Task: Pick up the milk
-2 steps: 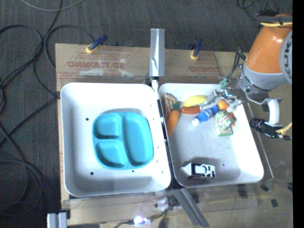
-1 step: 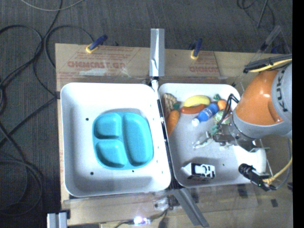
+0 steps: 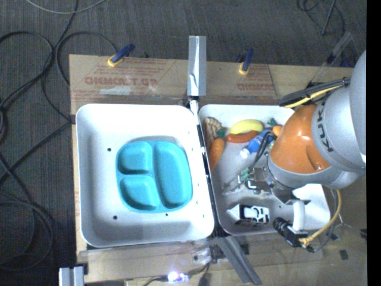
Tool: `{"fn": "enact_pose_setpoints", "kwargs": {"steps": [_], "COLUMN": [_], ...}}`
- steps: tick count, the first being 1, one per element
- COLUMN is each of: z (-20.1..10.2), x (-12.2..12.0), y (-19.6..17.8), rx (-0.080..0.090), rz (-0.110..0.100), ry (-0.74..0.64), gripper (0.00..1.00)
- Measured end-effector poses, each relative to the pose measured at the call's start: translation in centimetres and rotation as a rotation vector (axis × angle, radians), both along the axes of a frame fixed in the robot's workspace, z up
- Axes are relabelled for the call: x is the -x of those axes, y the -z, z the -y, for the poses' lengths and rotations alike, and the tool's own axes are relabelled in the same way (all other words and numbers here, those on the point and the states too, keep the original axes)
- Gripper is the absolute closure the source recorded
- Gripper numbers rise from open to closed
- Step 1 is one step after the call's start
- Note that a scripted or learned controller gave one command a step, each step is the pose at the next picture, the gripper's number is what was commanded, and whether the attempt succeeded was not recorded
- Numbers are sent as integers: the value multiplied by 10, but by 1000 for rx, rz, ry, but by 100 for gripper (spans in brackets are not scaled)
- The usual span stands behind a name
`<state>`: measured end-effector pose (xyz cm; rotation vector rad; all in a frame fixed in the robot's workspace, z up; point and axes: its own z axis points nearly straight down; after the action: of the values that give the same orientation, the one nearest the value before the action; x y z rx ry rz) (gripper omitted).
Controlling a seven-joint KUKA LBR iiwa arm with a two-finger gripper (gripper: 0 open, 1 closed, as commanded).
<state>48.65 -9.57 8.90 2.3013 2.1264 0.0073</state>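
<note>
While the arm (image 3: 309, 142) crowds the right bin (image 3: 221, 216), milk (image 3: 253, 213) hugs its near wall.

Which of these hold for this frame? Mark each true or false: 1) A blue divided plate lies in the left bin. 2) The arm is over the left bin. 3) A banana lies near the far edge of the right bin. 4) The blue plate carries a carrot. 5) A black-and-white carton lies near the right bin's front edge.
1) True: the blue divided plate lies in the left bin.
2) False: the arm is over the right bin.
3) True: the banana lies there.
4) False: the carrot lies in the right bin.
5) True: the black-and-white carton lies there, likely the milk.
</note>
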Motion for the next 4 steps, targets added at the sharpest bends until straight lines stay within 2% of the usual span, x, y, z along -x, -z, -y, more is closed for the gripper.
{"fn": "enact_pose_setpoints", "kwargs": {"steps": [1,2,3,4], "z": [46,9,40,19], "x": [2,3,-18,-30], "y": [-13,-12,0,0], "rx": [-4,-6,-9,-3], "rz": [-13,-14,-4,3], "ry": [221,448,543,799], "gripper": [0,0,0,0]}}
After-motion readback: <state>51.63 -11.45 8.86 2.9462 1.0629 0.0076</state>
